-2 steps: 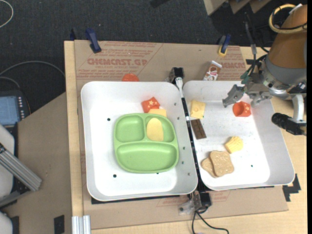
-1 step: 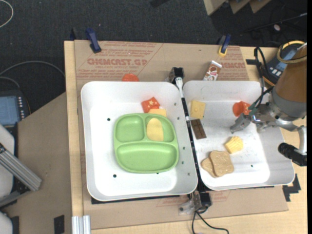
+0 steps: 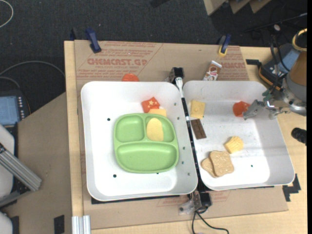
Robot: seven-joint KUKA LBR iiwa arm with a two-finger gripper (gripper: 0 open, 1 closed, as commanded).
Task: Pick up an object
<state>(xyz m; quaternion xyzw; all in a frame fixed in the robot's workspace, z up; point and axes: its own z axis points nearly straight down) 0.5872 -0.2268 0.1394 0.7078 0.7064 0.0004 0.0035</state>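
Camera view, contents as found.

1. My hand (image 3: 254, 110): reaches in from the right over the right bin (image 3: 273, 145), low near its upper part. Whether it is apart or together I cannot tell; nothing is visibly between its fingers, so I count nothing as held.
2. Red-orange piece (image 3: 239, 108): lies on the right bin's floor, just beside my hand on its left. I judge this the likeliest thing to pick, since I am lined up closest to it.
3. Pale yellow square (image 3: 197, 109): upper left of the right bin, near the divider.
4. Brown bar (image 3: 197, 128): just below the square, lying along the bin's left wall.
5. Ridged yellow piece (image 3: 234, 144): mid-bin, free-standing, well apart from my hand.
6. Toast-like slices (image 3: 219, 164): low in the bin, overlapping each other.
7. Left bin (image 3: 92, 130): carries a green divided plate (image 3: 145, 143) with a yellow oval (image 3: 155, 129) in its upper right compartment. A red block with a star (image 3: 151, 104) sits behind the plate, touching a yellow-orange lump (image 3: 158, 112).
8. Small carton (image 3: 212, 71): outside the bins, on the cardboard sheet (image 3: 146, 57) covering the table; its label is too small to read.
9. Writing: the cardboard is printed in red, upside-down to none, reading roughly "CHEMCAST"; the rest is unclear.
10. Blue clamps (image 3: 92, 39): pin the sheet's far edge, presumably to stop it shifting.
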